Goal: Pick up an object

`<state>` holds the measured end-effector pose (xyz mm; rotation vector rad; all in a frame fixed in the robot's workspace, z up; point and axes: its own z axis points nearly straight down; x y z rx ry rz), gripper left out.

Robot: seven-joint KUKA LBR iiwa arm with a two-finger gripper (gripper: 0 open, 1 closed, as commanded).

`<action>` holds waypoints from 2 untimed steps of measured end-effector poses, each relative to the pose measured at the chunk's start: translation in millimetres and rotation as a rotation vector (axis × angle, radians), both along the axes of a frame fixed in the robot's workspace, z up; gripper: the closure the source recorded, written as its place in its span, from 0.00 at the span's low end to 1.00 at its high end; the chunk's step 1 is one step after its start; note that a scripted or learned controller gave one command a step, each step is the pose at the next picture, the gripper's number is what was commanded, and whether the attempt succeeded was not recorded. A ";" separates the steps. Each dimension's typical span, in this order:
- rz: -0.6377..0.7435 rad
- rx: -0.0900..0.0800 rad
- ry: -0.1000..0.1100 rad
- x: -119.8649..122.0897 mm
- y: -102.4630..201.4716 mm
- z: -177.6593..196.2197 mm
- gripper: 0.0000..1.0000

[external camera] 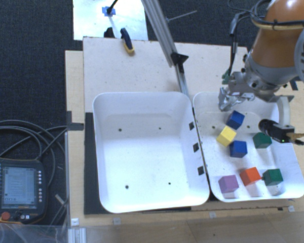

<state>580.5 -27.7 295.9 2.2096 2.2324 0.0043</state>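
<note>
Bench (142, 70): pale board spreading away to the left of the gripper, carrying both bins.
Arm (283, 29): grey KUKA with an orange band, coming in from the right edge, wrist bent down over the right bin's far end.
Left bin (104, 135): shallow, white, well off to the gripper's left and nearer me; a few dark specks on its floor.
Right bin (294, 181): shallow, white, directly under the gripper, touching the left bin along its inner rim; it holds all seven blocks.
Metal strut (159, 27): slanted silver bar, beyond and to the left of the gripper, its foot near where the bins meet.
Teach pendant (17, 189): grey handset with a lit screen, far left of the gripper, off the bench, cables looping above it.
Gripper (228, 104): hangs low at the far left part of the right bin, nothing between its fingers that I can see; spread or pressed together, I cannot tell.
Upper blue block (235, 119): closest, just below and right of the gripper, apart from it.
Yellow block (226, 135): next nearer, touching that blue one's corner.
Lower blue block (238, 149): just beyond the yellow.
Dark green block (262, 140): off to the right, beside the arm's black fitting.
Orange block (250, 176): well nearer me.
Purple block (228, 184): left of the orange.
Green block (272, 176): right of the orange, farthest off.
</note>
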 end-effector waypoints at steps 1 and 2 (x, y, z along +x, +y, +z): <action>0.000 0.000 -0.001 17.2 48.3 -1.2 1.00; 0.000 0.000 -0.001 32.3 95.1 -5.5 1.00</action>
